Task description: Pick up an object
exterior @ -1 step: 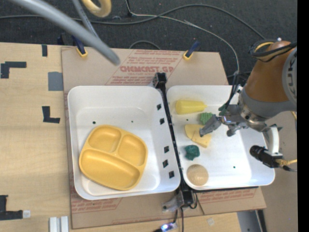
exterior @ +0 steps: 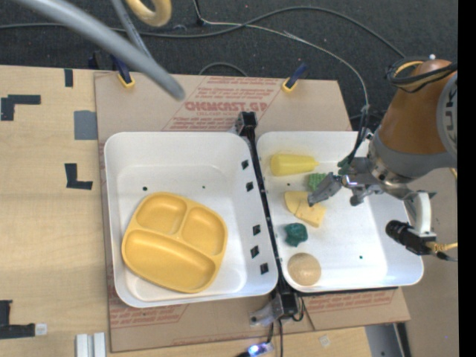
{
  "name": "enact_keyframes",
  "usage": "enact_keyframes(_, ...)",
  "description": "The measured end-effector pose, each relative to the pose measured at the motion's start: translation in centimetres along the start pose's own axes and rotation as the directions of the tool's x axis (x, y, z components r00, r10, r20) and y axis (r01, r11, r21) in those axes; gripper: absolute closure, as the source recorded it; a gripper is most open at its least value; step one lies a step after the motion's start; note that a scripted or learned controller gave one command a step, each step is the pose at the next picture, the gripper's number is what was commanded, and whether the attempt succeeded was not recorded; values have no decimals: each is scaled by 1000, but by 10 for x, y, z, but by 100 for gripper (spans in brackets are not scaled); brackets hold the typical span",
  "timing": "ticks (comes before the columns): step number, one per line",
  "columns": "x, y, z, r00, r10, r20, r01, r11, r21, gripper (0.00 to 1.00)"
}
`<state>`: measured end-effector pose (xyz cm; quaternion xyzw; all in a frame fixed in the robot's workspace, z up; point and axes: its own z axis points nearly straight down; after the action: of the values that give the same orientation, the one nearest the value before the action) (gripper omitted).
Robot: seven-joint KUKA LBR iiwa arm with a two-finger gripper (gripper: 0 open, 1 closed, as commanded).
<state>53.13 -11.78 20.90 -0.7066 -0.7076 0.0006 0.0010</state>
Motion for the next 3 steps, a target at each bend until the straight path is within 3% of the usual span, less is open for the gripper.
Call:
enact_keyframes(2,-8,3,99,1000,3,0,-3,1000,1,0)
enact_keyframes(3,-8,3,125,1000,1,1,-1,1000,0,0)
